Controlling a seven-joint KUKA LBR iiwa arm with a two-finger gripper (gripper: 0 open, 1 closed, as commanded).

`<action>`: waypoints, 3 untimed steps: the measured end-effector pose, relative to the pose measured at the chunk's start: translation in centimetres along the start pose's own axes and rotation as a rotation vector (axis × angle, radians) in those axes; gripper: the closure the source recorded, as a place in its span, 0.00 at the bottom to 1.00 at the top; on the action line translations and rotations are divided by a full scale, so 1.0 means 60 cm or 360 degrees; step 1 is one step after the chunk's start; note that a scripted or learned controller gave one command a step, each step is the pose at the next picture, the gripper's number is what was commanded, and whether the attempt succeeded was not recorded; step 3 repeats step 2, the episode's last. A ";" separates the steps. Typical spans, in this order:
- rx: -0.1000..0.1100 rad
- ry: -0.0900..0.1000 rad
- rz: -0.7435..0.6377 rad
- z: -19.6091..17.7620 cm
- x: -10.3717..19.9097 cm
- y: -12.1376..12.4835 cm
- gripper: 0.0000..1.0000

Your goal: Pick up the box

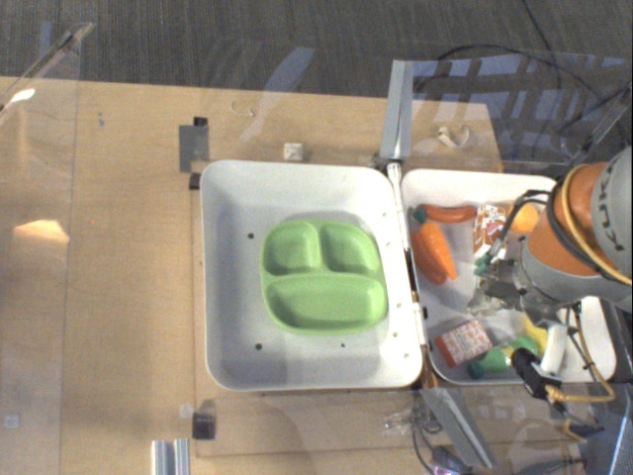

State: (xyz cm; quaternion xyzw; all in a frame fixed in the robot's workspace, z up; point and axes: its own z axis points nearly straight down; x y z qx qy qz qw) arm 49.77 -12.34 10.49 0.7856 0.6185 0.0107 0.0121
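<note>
Camera view, from above at a slant. 2 shallow white bins side by side on a tan wooden surface [109,295]: left bin [232,354] and right bin [435,188], nearly touching along their shared edge.

In the left bin, 1 green divided plate [322,275] with 3 compartments, lying flat near the middle.

In the right bin, a cluster of small items: 1 orange carrot [433,249] near the left wall, tilted; 1 red sausage-like piece [447,213] just above it; 1 printed packet [489,224] to the right of those; 1 box [464,340], red and white, lying flat near the front wall, slightly skewed; 1 green item [492,363] just right of the box, and 1 yellow item [531,343] beside that, partly hidden.

1 grey arm with an orange band [579,228] reaching in from the right, over the right bin. Hand [492,287] low over the bin's middle, just above the box and right of the carrot; spread or pressed together, cannot tell, and nothing seen pinched in it.
</note>
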 end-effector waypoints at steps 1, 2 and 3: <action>0.0001 0.0000 0.0000 0.000 0.000 0.000 0.00; 0.0008 -0.0012 -0.0008 0.017 0.041 -0.018 0.00; 0.0008 -0.0012 -0.0008 0.017 0.041 -0.018 0.00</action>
